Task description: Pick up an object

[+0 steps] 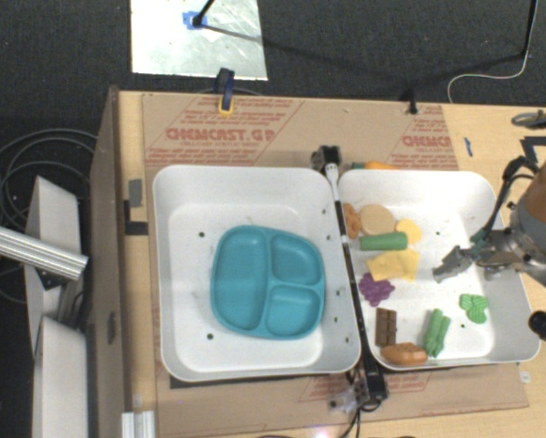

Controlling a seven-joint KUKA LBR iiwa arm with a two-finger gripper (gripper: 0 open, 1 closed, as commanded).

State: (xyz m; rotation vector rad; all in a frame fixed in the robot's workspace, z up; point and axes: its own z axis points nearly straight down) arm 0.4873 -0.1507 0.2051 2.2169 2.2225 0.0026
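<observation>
On the left of my bench [282,121] sits the left bin [186,199], and in it a teal divided plate [268,281] with three compartments, lying flat near the bin's middle and a little toward its right wall.

Across the divider, the right bin [465,194] holds a scatter of toy food. Against its left wall lies an orange piece [351,219], and just beside that a round tan piece [377,217], with a yellow round piece [408,234] touching it on the right. A green cylinder [383,242] lies across just below them. Under that is a yellow wedge [393,265], and at its lower left a purple bunch of grapes [374,288]. Lower still stands a brown bar [386,325], and at the bin's near edge a brown sausage-like piece [403,354]. Right beside that lies a green pod [434,329], tilted. Further right, a small bright green piece [475,307] rests on the bin floor.

My tool [456,263] hangs over the right part of this bin, reaching in from the right, between the yellow wedge and the small green piece and above the latter. I cannot tell how it stands, open or closed; its tip is too dark and blurred. I see nothing held in it; all the pieces lie on the bin floor.
</observation>
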